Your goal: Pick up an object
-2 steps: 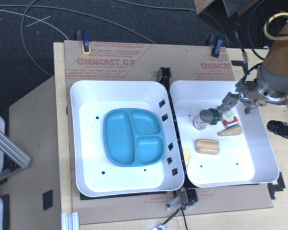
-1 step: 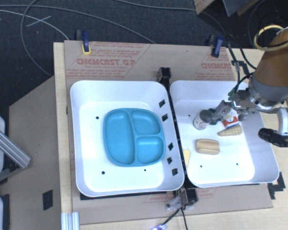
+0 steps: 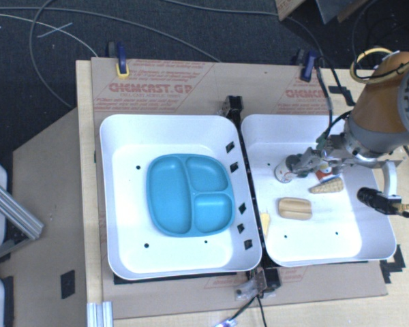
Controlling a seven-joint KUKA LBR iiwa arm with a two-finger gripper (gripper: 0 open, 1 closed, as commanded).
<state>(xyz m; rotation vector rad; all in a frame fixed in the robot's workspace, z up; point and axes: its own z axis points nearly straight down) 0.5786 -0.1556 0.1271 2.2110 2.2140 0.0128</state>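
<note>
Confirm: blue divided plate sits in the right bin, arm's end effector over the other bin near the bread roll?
Not quite. The camera view shows the blue divided plate in the left bin. The end effector is over the right bin, near the bread roll.

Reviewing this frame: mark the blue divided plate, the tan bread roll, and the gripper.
blue divided plate [image 3: 189, 195]: camera view, on the central ridge between compartments.
tan bread roll [image 3: 295, 208]: camera view, middle of its top.
gripper [image 3: 284, 172]: camera view, at its fingertip end.
</note>
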